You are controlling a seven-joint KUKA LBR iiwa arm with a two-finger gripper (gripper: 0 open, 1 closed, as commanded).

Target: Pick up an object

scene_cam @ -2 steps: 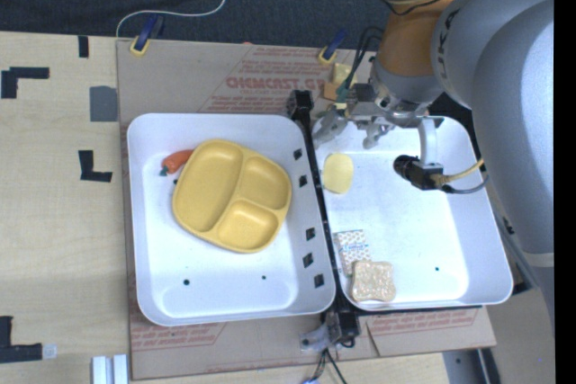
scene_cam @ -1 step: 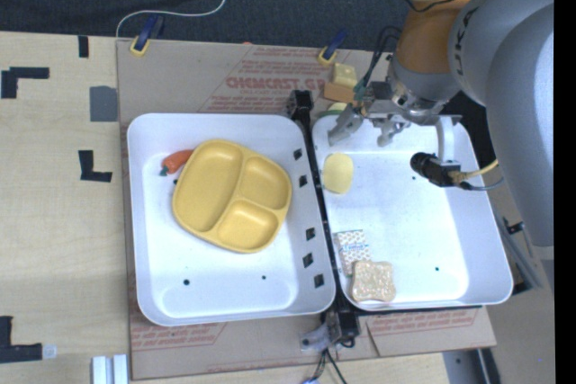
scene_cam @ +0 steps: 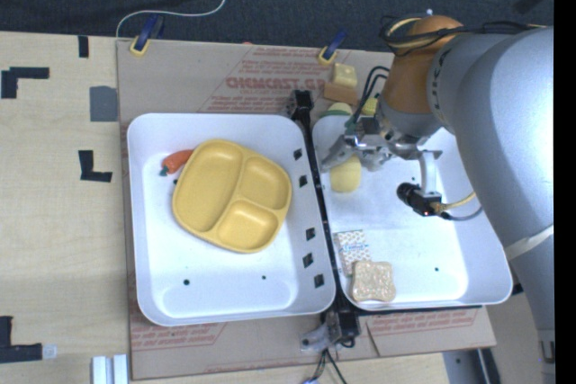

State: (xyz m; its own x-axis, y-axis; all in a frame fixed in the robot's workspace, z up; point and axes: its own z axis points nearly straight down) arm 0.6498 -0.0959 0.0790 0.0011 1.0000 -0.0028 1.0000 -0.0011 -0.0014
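My gripper (scene_cam: 354, 154) hangs over the back left part of the right bin (scene_cam: 450, 256), close to the divider. It is open, its two metal fingers spread apart. A pale yellow rounded object (scene_cam: 346, 178) lies just below and in front of the fingertips, touching or nearly touching them; nothing is lifted. A tan toast-like piece (scene_cam: 373, 281) and a small patterned packet (scene_cam: 351, 243) lie at the front left of the same bin. A pale green-yellow item (scene_cam: 337, 111) sits behind the gripper, partly hidden.
The left bin (scene_cam: 148, 220) holds a yellow divided plate (scene_cam: 232, 195) with an orange carrot-like piece (scene_cam: 176, 160) at its back left. A tan block (scene_cam: 342, 82) rests behind the right bin. The arm's grey body (scene_cam: 504, 121) covers the right bin's right side.
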